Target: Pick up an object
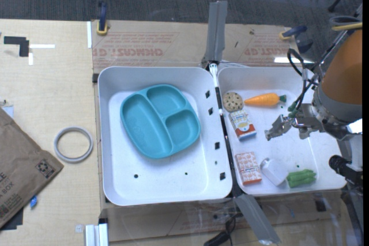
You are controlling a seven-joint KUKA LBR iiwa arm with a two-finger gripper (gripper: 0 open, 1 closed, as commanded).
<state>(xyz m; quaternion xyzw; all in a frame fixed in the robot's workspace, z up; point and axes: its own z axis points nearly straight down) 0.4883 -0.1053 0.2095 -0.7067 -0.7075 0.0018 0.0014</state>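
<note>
One camera, fixed high above the bench (46,101) — looking down at a slant on both bins (109,141), set back enough to catch floor beyond.

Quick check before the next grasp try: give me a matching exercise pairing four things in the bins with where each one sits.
Things:
1. divided plate
2. carrot
3. cookie
4. green vegetable

Places:
A. right bin, far side, left of the carrot
B. left bin
C. right bin, near-right corner
D. right bin, far side, right of the cookie

Pairs: 1-B, 2-D, 3-A, 4-C
</note>
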